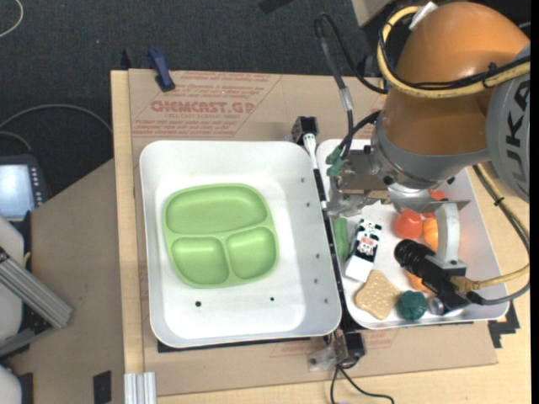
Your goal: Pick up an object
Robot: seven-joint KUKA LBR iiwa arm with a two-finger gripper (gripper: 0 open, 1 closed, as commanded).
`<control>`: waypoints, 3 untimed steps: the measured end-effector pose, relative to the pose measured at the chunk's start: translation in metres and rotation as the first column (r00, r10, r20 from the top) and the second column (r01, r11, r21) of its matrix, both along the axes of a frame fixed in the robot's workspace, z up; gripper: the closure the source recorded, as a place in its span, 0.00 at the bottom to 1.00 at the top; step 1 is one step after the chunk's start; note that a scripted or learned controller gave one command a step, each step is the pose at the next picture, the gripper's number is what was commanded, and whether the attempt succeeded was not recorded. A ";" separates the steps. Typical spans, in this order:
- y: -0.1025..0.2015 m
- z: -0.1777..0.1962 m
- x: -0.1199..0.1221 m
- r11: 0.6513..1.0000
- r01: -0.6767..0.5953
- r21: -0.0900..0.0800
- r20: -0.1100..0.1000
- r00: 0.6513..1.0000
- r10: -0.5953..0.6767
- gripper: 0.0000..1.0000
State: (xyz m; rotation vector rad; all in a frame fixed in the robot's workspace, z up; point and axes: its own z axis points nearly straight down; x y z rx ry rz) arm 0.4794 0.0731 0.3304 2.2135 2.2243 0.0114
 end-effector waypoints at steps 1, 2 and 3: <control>0.046 0.027 0.006 1.000 -0.001 -0.001 -0.002 1.000 0.001 1.00; 0.043 0.036 0.006 1.000 0.003 -0.003 -0.004 1.000 -0.003 1.00; 0.064 -0.064 -0.002 1.000 0.005 -0.005 -0.020 1.000 -0.005 1.00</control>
